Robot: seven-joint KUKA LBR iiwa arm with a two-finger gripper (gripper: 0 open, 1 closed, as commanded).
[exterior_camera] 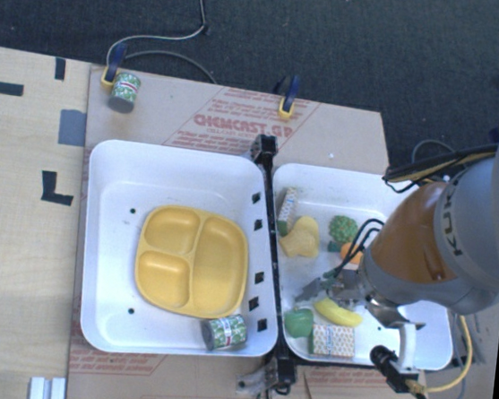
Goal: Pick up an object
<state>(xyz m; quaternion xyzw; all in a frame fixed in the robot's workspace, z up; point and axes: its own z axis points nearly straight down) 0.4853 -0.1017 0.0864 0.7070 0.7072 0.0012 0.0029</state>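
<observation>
**Gripper low in the right bin, close to the banana**

You cannot tell from this view whether the gripper [327,289] is released or clenched: its dark tip is small, blurred, and partly covered by the bulk of the arm [433,248]. The arm's orange band and grey housing also hide much of the right bin [324,178], so anything lying beneath them is out of your sight. The arm itself is cut off at the right side of the view.

The nearest thing to the tip is a yellow banana [337,314], lying roughly flat in the lower part of the right bin, just beside the gripper and possibly touching it; you cannot make out contact. Nothing is visibly between the gripper's parts.

Around it you see a green rounded item [298,322] to the banana's left, a white speckled box [332,341] just below it, a pale yellow lump [302,238] higher up, a green broccoli-like piece [343,228], and a small orange bit [346,248] next to that. A narrow carton [286,206] leans near the divider.

The arm reaches in from the right and bends down steeply over the right bin, its wrist pointing left and down.

In the left bin [107,222] a yellow sectioned plate [192,261] lies flat, with a green-labelled can [224,332] on its side at the plate's lower edge. Another can [125,91] stands outside on the cardboard [232,124].
</observation>
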